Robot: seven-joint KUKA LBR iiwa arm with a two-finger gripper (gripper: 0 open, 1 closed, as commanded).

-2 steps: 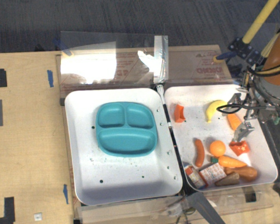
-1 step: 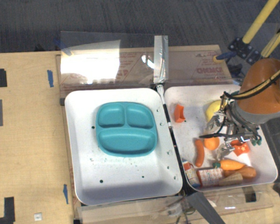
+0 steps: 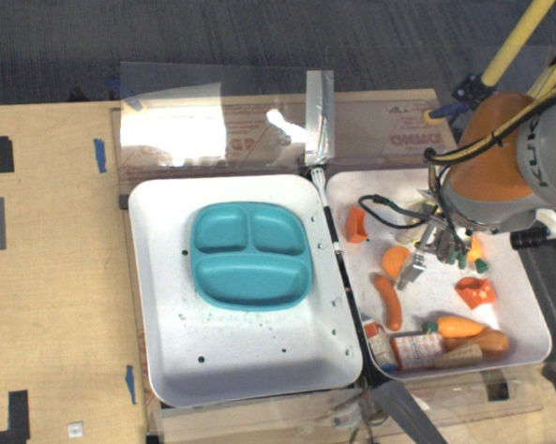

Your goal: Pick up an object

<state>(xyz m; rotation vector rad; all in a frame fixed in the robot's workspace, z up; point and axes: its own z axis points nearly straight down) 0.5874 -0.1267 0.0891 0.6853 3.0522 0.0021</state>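
Hovering claw [image 3: 414,272] sits just beside the sausage [image 3: 390,301].

A teal divided plate [image 3: 252,254] is lying in the left white bin [image 3: 164,355], which is sitting on a wooden bench [image 3: 51,277].

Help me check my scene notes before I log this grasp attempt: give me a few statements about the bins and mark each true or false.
1. The teal divided plate lies in the left bin. True.
2. The gripper hovers over the left bin. False: it is over the right bin.
3. The hot dog lies in the right bin. True.
4. The bottle stands upright. False: it lies on its side.
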